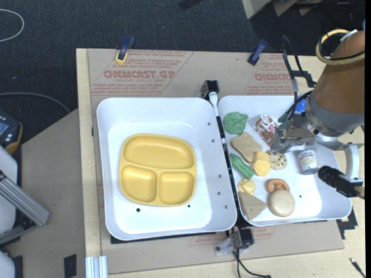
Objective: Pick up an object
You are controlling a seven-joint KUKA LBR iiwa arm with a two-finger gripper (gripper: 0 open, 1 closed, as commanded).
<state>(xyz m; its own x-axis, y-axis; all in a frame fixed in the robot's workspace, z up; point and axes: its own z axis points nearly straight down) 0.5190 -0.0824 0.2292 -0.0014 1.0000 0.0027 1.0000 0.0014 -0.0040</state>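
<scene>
Two bins: sitting side by side on the desk (87, 155); the left bin (110, 172) is carrying a yellow divided tray (157, 169), while the right bin (330, 204) is holding a cluster of toy food.

Arm: reaching in from the right, its grey body and orange band hanging over the right bin's far right corner.

Claw (284, 142): hovering low over the upper middle of the right bin; its dark fingers are blending into the items beneath, so whether they are standing apart or together is something I cannot tell, and nothing is showing clearly between them.

Candidates near the claw: a red-and-white packet (265, 126) is lying just to its left, a chocolate-chip cookie (278, 161) is sitting just below it, and a small white jar (306, 160) is standing to its right.

Other items: a green leaf (235, 122), a slice of bread (246, 147), a yellow corn piece (262, 164), a green pod (241, 165), a pretzel (276, 185) and a tan bun (281, 203) are spreading down the bin's left half and middle.

Step in hand: judging by the pose, the arm is lining up or descending for a grasp; no lift is under way.

Next move: it is calling for a clean descent onto one item, most likely the cookie or packet, since the pieces are crowding close and a neighbour could get nudged or pinched.
</scene>
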